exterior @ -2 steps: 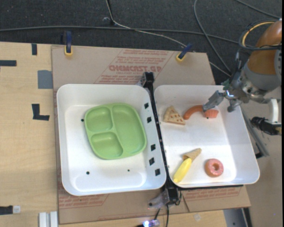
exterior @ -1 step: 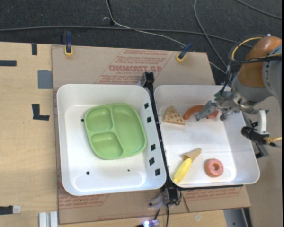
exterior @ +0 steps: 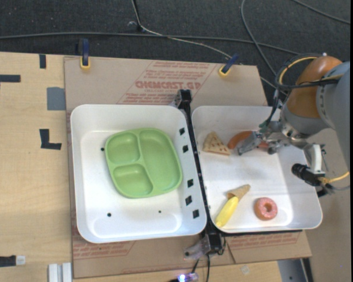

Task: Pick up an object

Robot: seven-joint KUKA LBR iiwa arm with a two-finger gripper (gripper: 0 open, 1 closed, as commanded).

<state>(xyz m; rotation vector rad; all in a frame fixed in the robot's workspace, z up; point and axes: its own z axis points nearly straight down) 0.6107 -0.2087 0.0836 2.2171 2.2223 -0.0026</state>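
Note:
The right bin (exterior: 294,216) holds several toy foods. A tan cheese wedge (exterior: 215,144) lies near its left wall, with a red-orange sausage-like piece (exterior: 240,138) just to its right. A yellow banana-like piece (exterior: 228,208) and a pink donut (exterior: 265,208) lie near the front. My gripper (exterior: 250,145) reaches in from the right and sits low at the red-orange piece, touching or partly covering its right end. I cannot make out whether that piece is held.
The left bin (exterior: 85,157) holds a green divided plate (exterior: 143,162). A black divider (exterior: 191,157) runs between the bins. The arm's grey and orange wrist (exterior: 309,98) hangs over the right bin's far right corner, with cables around it.

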